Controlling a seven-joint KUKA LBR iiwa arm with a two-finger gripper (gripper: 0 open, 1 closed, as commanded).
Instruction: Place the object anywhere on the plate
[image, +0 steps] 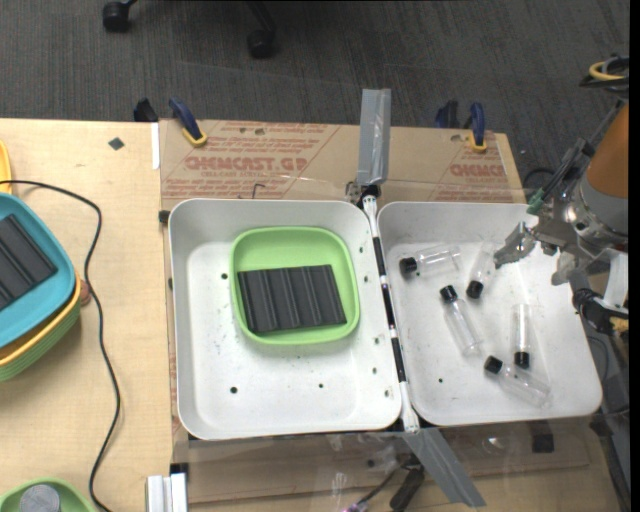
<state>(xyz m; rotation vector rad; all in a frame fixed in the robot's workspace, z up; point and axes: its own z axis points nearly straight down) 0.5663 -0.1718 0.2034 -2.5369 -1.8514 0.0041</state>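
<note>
Claw (512, 248) over right bin (570, 400) — grip state unclear; five vials (460, 320) scattered beneath.

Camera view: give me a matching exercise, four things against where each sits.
Things:
1. green plate
2. dark ridged insert
3. clear vials
4. gripper

Places:
A. scattered in the right bin
B. above the right bin's upper right part
C. in the left bin
D. lying on the plate

Pairs: 1-C, 2-D, 3-A, 4-B
</note>
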